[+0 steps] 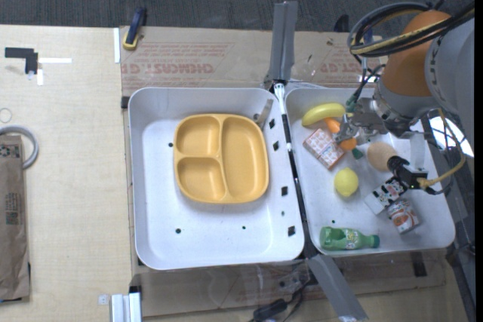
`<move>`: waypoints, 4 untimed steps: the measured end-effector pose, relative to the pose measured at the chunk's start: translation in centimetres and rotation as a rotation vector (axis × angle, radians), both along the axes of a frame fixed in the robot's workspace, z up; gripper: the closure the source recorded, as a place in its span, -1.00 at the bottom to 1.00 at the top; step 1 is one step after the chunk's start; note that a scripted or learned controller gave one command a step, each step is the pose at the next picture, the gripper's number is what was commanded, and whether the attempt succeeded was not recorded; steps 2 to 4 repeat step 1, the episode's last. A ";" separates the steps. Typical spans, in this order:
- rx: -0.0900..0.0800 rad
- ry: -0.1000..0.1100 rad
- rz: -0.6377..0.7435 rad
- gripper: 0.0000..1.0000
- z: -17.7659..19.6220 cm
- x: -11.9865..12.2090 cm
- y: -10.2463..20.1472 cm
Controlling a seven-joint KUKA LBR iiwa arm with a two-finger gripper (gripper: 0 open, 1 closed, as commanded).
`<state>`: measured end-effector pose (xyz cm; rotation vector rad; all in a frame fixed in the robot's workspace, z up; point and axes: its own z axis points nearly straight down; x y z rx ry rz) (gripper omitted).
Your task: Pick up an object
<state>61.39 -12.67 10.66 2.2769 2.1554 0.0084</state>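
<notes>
I cannot tell how the claw is set, and, crowded by the banana just above, the packet beside and the egg behind, it may nudge them and miss

The arm entered from the right edge of the frame and filled its upper right corner. Its broad grey body lay hard against the right border, and the orange band sat just left of that, rounded and facing the camera. Black cables looped in an arc over the top of the orange band and trailed off toward the upper right. Below and left of the band the wrist narrowed into darker metal, pointing down and to the left. The claw hung at the end of it, right of the frame's centre.
</notes>
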 end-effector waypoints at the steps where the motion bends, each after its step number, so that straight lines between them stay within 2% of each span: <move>1: -0.001 0.010 0.183 1.00 10.4 0.2 7.4; 4: -0.001 0.010 0.183 1.00 10.4 0.2 7.4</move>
